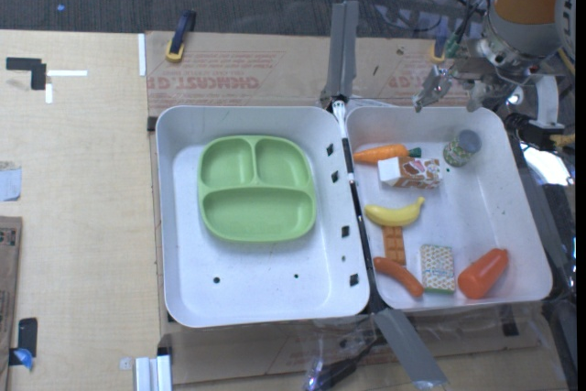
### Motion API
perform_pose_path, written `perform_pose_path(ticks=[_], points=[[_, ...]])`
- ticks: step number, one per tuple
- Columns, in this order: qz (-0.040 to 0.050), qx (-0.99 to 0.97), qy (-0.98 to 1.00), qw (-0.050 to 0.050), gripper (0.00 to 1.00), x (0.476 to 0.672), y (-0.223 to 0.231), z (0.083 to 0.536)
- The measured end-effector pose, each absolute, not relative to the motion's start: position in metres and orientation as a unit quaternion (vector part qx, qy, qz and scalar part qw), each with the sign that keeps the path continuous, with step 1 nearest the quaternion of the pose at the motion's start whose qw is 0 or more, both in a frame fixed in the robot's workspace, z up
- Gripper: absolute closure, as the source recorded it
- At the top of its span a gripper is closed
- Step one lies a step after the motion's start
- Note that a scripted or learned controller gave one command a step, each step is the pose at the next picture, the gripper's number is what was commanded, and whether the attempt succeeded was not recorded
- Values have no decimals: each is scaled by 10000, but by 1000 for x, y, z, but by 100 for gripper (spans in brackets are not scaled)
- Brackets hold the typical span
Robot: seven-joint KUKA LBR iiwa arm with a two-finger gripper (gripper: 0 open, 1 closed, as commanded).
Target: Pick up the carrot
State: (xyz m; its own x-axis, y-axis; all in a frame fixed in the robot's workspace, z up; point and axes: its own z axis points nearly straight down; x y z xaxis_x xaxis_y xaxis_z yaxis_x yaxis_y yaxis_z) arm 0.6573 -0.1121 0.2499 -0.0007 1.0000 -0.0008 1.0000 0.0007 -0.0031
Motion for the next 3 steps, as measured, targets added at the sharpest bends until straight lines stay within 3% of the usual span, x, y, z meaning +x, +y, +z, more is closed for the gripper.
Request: perform_pose_path(ticks=[1, 2, 3], points=[[14, -7069, -7073, 8, 0, 657, -112, 250], [1, -6637, -7480, -4, 0, 636, -92, 92], [2, -6657, -7462, -13, 100, 636, -94, 102]])
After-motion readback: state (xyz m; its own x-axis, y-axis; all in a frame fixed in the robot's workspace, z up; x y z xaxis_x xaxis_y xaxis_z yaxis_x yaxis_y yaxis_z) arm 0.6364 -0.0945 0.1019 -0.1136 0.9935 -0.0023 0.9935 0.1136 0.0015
